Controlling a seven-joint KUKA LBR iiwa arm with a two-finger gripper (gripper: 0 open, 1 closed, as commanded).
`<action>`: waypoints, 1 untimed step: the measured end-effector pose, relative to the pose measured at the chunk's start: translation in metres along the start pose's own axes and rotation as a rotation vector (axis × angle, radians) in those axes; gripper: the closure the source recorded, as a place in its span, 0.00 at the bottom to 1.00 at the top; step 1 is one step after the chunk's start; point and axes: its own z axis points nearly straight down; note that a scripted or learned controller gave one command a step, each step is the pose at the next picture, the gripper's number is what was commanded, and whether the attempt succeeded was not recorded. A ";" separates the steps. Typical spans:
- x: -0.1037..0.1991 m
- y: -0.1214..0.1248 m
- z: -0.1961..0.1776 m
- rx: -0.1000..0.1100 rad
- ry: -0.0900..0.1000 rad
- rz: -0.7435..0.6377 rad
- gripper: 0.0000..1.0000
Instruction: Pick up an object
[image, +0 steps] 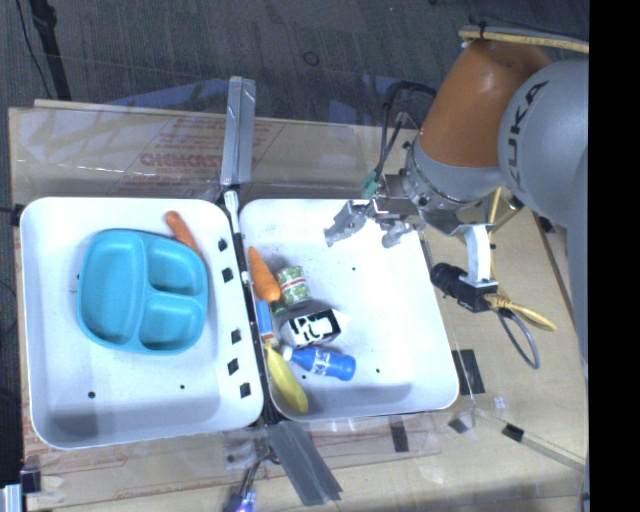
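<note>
**Gripper spread above the right bin, nothing in it**

Here the things to pick from lie bunched in the right bin (420, 330), against its left wall. An orange carrot (263, 275) slants along that wall. Just beside the carrot stands a small green-labelled can (291, 285). Below the can lies a black-and-white pack (312, 325), touching it or nearly so. Below the pack a blue bottle (326, 364) with a white cap lies on its side. A yellow banana (285, 382) curves along the wall beside the bottle, toward the bin's near corner.

The gripper (368, 226) hangs over the far part of the right bin, well apart from the carrot and the rest of the bunch. Its two fingers are spread, with nothing between them. The grey arm (530, 110) with its orange band comes in from the right.

Beyond the carrot's wall sits the left bin (50, 400). It holds a blue divided tray (142, 290) and a second carrot (182, 231) at the tray's far edge.
</note>
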 end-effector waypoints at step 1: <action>-0.006 -0.012 0.111 0.001 0.000 -0.054 0.00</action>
